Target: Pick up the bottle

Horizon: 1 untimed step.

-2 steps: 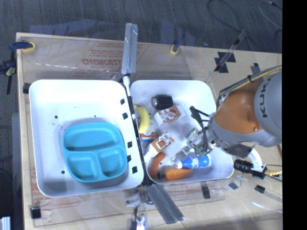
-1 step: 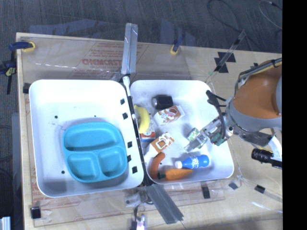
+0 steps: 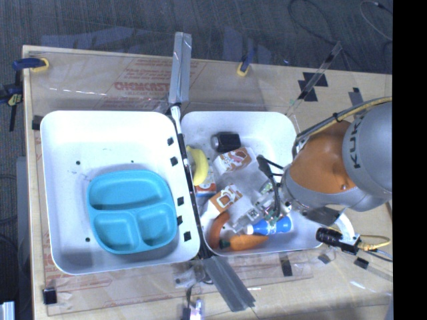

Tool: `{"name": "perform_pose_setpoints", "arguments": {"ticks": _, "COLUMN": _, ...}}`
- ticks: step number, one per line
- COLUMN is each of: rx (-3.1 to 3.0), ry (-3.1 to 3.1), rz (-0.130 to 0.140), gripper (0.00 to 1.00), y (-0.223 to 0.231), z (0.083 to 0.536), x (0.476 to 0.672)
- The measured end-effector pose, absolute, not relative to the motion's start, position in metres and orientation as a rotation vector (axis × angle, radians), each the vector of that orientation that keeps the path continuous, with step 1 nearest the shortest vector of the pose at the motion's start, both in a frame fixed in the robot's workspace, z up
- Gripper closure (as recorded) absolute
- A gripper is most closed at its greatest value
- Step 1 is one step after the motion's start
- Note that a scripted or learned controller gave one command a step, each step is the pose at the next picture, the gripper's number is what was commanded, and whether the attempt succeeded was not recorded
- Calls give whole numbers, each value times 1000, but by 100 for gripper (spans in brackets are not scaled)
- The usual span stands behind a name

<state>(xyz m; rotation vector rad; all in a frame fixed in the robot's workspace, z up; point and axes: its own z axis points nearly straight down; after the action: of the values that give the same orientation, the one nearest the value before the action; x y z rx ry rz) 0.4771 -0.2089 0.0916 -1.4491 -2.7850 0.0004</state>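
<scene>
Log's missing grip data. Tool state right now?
Tool: cannot be told. It sits low in the right bin, right by the bottle, nothing visibly held.

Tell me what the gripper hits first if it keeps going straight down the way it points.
Most likely the bottle, lying with its blue end right, directly under the gripper in the right bin. Depth is unclear from this slanted view.

Arm: grey rounded casing, orange band above wrist (black lettering, partly cut off); black cables beside the band.
</scene>
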Motion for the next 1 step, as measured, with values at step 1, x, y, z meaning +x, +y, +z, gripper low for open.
{"name": "perform_pose_setpoints", "arguments": {"ticks": 1, "rx": -1285, "ry": -2866, "rz": 0, "gripper": 0, "y": -211, "z": 124, "x": 515}}
